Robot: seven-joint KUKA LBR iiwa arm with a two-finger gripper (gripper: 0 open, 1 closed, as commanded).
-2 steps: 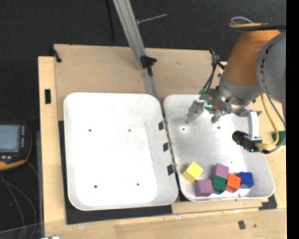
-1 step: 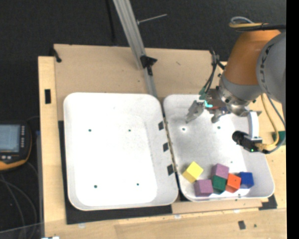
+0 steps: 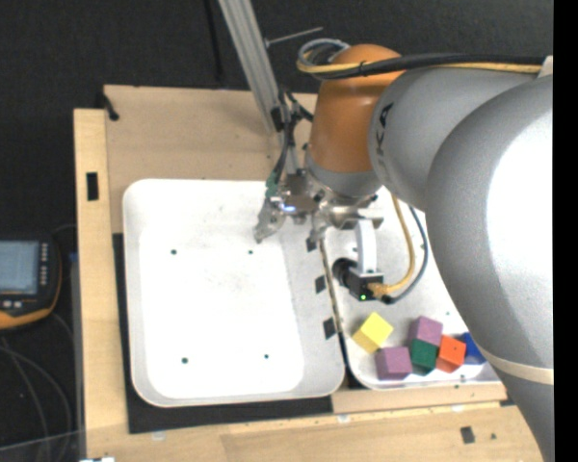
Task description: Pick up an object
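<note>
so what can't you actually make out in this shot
- Gripper, camera view: small and blurred over the left bin; whether it is open or shut is unclear.
- Right bin, camera view: the arm covers most of it, so anything under there is hidden.
- Blue block, camera view: partly behind the arm; its shape is uncertain.
- Handheld screen, camera view: cut off by the left edge, display unreadable.

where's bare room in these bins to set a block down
The left bin has a wide bare floor, from its left wall across to the divider, below the pincer at its upper right corner. The right bin is crowded: the yellow block, purple blocks, green block and orange block cluster under the arm.
</note>
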